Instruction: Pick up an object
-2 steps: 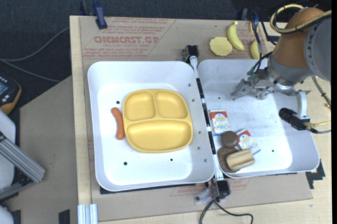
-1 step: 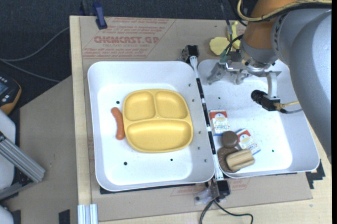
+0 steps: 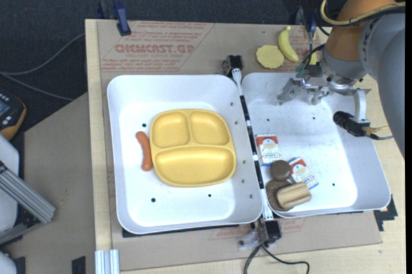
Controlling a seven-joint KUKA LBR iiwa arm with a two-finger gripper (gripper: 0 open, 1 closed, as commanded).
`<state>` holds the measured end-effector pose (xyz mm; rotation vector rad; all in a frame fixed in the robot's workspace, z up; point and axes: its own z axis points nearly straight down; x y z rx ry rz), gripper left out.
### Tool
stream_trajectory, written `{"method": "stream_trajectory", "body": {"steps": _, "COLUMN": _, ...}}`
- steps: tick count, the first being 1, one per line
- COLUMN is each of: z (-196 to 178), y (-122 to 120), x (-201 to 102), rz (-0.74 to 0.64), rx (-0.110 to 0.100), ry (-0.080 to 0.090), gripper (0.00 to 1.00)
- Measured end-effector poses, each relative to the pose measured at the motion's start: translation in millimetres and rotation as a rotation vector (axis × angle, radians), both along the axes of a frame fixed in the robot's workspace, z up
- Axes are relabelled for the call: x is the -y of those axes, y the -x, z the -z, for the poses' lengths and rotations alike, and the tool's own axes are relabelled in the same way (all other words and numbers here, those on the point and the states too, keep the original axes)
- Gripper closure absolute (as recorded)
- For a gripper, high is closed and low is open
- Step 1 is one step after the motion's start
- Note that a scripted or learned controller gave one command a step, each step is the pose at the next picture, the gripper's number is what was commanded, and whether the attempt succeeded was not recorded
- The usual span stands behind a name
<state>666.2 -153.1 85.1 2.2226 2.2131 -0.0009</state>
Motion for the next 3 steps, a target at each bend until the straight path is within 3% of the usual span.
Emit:
{"method": "stream_trajectory", "body": {"steps": 1, "z": 0, "y": 73, "x": 61, "rz": 0.003, "rx": -0.009, "ry": -0.004, "gripper": 0.00}}
{"method": "stream_trajectory", "body": {"steps": 2, "z": 0, "y": 12, "x": -5, "rz": -0.012, "rx": 0.003, "ry": -0.004, "gripper": 0.00}}
{"method": "stream_trajectory", "body": {"steps": 3, "z": -1, "y": -1, "x": 58, "rz": -0.003, "rx": -0.008, "ry": -0.019, "gripper": 0.00}}
